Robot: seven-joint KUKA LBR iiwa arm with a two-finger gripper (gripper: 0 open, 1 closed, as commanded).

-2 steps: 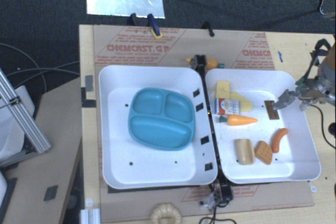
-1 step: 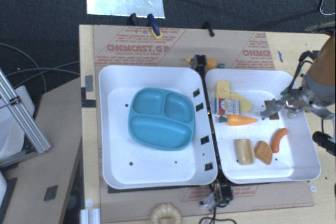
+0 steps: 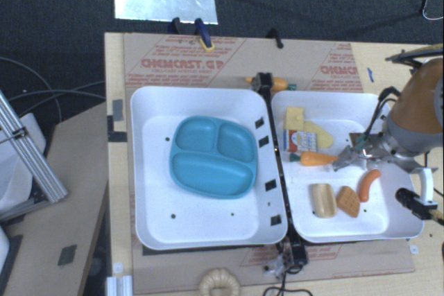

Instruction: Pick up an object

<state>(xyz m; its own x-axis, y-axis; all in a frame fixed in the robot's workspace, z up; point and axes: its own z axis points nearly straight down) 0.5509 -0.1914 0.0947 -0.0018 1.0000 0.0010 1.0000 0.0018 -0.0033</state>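
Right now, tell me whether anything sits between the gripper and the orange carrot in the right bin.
Nothing visible does. The gripper sits at the right end of the orange carrot, with no item between them. The red sausage and brown cracker lie below, off that line.

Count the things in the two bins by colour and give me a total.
Blue: 1, plate
Yellow: 2, cheese, chip
Orange: 2, carrot, sausage
Tan: 2, bread, cracker
Mixed colours: 1, small box
Total: 8
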